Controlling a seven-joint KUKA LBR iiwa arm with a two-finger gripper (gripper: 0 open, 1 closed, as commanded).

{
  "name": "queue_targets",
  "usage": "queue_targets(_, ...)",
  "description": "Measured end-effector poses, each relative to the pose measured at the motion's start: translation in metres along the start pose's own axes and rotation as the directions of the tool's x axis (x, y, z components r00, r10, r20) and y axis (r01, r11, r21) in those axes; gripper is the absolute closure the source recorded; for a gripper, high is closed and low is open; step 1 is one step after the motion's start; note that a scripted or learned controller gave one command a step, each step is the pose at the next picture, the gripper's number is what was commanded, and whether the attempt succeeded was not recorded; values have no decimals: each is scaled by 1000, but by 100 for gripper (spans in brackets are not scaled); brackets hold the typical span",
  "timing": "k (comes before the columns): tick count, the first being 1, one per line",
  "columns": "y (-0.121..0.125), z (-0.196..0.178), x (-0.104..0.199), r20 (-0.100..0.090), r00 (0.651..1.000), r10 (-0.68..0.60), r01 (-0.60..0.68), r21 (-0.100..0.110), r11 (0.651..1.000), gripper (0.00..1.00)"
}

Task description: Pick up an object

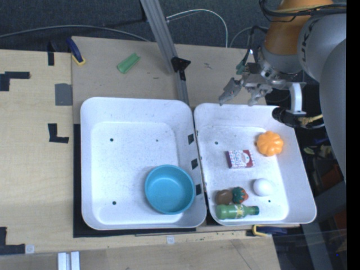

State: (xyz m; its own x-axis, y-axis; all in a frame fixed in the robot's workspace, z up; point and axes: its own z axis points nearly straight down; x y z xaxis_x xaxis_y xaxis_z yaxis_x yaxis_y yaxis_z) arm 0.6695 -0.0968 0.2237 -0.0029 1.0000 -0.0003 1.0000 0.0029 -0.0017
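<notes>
And here we are, looking down on the bench, with the arm (306, 32) reaching in at the upper right, orange band bright above the wrist. The gripper (243, 96) hangs over the far rim of the right bin (292, 151), its two fingers spread apart with nothing between them — released, gripping no object at all.

Let's take that right bin as our landmark. Inside it, nearest the gripper, an orange pumpkin-shaped object (270, 143) rests toward the far right side. Just to its left and a touch nearer the camera lies a small red-and-white packet (239, 159), flat on the floor of the bin. Further toward the near wall there's a white egg-shaped ball (261, 187), and to its left a little cluster: a brown lump (224, 196) touching a small green-and-red piece (239, 194). Right along the near edge lies a green bottle (237, 211) on its side, just beside that cluster.

Every one of those items sits well apart from the gripper.

To the left of the right bin, touching it rim to rim, is the left bin (101, 128), holding a blue bowl (169, 188) in its near corner, upright. Beyond both bins, on the bench top, a small green block (127, 63) lies by itself.
</notes>
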Motion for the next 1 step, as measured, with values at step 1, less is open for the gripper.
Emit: queue_targets(1,0,0,0,0,1000,0,0,0,1000,0)
